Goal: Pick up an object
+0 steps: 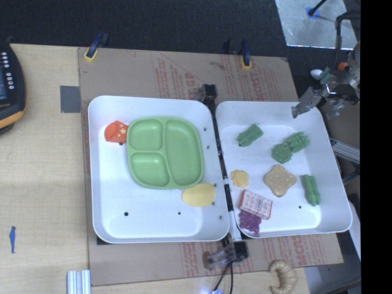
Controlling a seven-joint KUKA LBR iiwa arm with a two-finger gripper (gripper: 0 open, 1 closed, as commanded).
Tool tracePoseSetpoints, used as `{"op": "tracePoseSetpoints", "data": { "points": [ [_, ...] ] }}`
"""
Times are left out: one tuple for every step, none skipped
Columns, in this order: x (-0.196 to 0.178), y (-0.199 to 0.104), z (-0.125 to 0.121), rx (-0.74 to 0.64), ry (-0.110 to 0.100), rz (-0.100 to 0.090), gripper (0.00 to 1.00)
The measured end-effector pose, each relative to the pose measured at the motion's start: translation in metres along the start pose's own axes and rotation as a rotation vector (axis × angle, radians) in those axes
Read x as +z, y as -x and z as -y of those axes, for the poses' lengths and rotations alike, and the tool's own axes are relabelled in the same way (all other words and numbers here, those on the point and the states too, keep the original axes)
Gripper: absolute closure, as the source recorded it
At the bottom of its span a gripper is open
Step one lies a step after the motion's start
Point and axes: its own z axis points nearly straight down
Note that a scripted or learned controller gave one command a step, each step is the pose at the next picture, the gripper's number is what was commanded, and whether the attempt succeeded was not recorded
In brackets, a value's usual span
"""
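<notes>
Nothing is lifted yet: the gripper [304, 108] hangs at two o'clock over the right bin [318, 222], its grasp impossible to tell, toys untouched.

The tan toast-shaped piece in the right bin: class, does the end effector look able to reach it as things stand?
Probably yes. The toast piece lies flat with open space around it, and the end effector sits at that bin's far edge with nothing between them.
</notes>
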Motion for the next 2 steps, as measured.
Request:
{"op": "tracePoseSetpoints", "data": {
  "points": [
    [0.133,0.043,-0.015,0.002,-0.011,-0.001,0.0],
    [0.189,-0.021,0.021,-0.005,-0.009,-0.005,0.0]
  ]
}}
